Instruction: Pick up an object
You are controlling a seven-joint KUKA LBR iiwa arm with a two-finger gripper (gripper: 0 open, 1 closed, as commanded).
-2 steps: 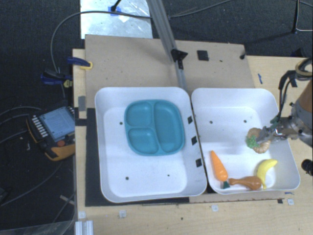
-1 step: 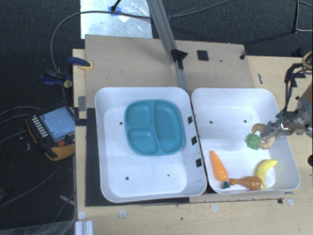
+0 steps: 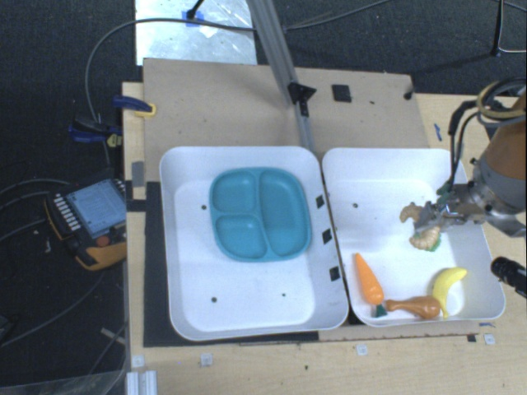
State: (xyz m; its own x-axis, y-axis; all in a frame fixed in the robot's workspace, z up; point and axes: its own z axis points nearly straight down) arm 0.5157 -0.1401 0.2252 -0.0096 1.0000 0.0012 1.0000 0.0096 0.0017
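The right bin (image 3: 375, 179) holds several toy foods. An orange carrot (image 3: 369, 280) lies near its front left, a brown drumstick (image 3: 414, 307) along the front wall, and a yellow banana (image 3: 447, 285) beside it. A tan lumpy piece (image 3: 426, 239) lies at mid-right, with a second tan bit (image 3: 410, 212) just above it. My gripper (image 3: 434, 215) reaches in from the right, low over the bin, between these two tan pieces and close to both. Whether it touches either one is unclear.
A blue divided plate (image 3: 259, 214) lies in the left bin (image 3: 239, 303). A grey pole (image 3: 280, 48) slants down to the wall between the bins. The arm's body (image 3: 502, 171) overhangs the right bin's right wall. Clamps and a device (image 3: 90, 212) sit left of the bench.
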